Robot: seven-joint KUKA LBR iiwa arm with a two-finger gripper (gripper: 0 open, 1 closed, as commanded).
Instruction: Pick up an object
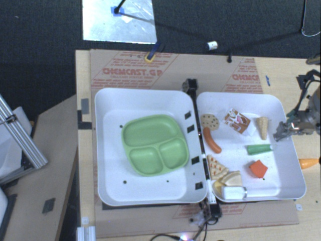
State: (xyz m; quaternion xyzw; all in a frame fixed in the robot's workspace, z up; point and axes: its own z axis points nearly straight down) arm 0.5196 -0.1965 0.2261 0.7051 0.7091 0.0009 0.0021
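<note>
Objects for picking, loose in right bin point(281, 104), within gripper reach: nearest, bread slice point(228, 178); orange block point(258, 168); green stick point(259, 148); sausage point(212, 140); farther, cookie point(210, 121), cone point(263, 127); gripper point(282, 132) at right rim, jaw state indeterminable; green divided plate point(154, 144) in left bin point(108, 104).

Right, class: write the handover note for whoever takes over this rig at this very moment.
Gripper: at the right bin's right rim, carrying nothing visible.
Left bin: green divided plate.
Right bin: cookie, sausage, gingerbread house, cone, green stick, orange block, waffle, bread.
Done: nothing lifted.
Left: grasp and raise one item.
</note>
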